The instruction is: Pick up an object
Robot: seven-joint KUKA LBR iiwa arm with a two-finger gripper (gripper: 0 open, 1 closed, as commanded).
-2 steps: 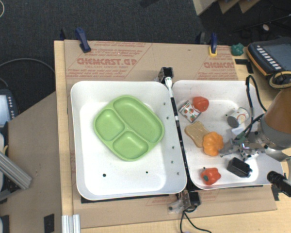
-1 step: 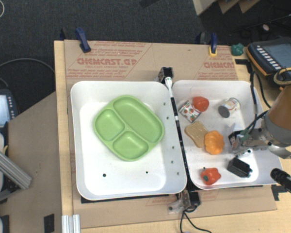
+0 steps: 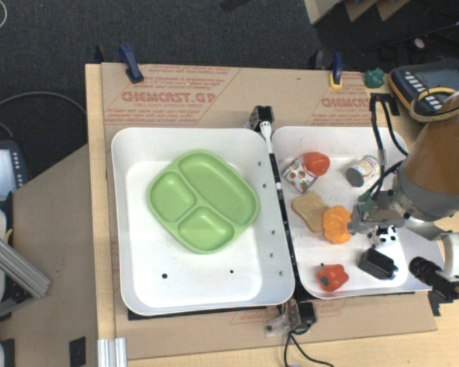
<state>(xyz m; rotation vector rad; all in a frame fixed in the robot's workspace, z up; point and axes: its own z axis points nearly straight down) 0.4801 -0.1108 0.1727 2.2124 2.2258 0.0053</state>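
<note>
Two shallow white bins sit side by side on the desk, and the right bin serves as the landmark for everything that matters here. Nearest the camera, by that bin's front wall, lies a small red pepper-like toy, and just to its right a black block. A step further in, near the bin's middle, an orange pepper-like toy touches a tan bread-slice toy on its left. The pincer hangs low just to the right of the orange toy, close against it, with a black-and-white die-like piece right below it; whether the pincer is spread or clenched I cannot tell, since the wrist hides it, and nothing can be seen gripped in it. Further back in the bin lie a red-and-white patterned cup on its side, a red tomato-like toy and a small grey can. Left of the right bin, the other bin carries a green divided plate. The step in hand looks like the final approach or grasp attempt on the orange toy. The next move likely calls for centring over that toy, closing firmly on it, then lifting straight up without dragging the bread slice along.
</note>
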